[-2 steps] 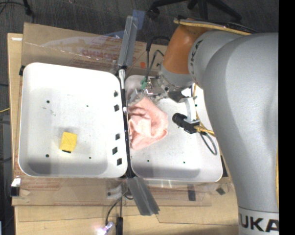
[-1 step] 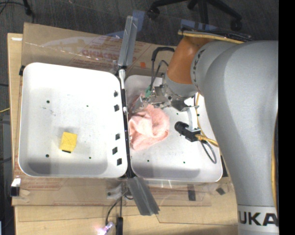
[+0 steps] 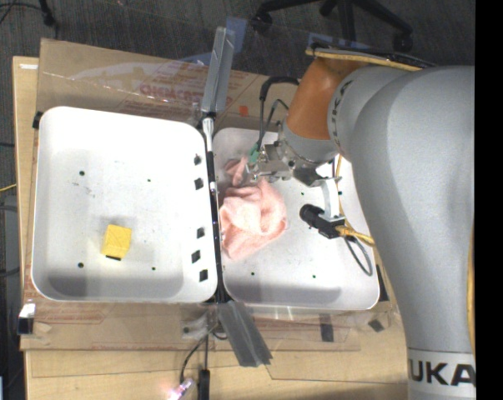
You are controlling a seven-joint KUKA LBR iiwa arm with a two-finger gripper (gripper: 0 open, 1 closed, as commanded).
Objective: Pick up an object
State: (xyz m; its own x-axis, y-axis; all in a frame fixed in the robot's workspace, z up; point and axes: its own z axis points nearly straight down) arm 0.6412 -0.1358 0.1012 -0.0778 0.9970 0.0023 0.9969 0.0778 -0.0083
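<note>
Pink cloth [image 3: 251, 213] lies bunched at right bin's [image 3: 351, 294] left side, gripper [image 3: 255, 167] down at its top edge. Can't tell jaw state. Yellow block [image 3: 117, 241] sits in left bin [image 3: 109, 136].

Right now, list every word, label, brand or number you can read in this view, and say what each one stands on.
"UKA": on the grey arm at the lower right; the letters are cut off at the left by the arm's edge.
Faint red print on the clear plastic sheet behind the bins: too blurred to read.
</note>
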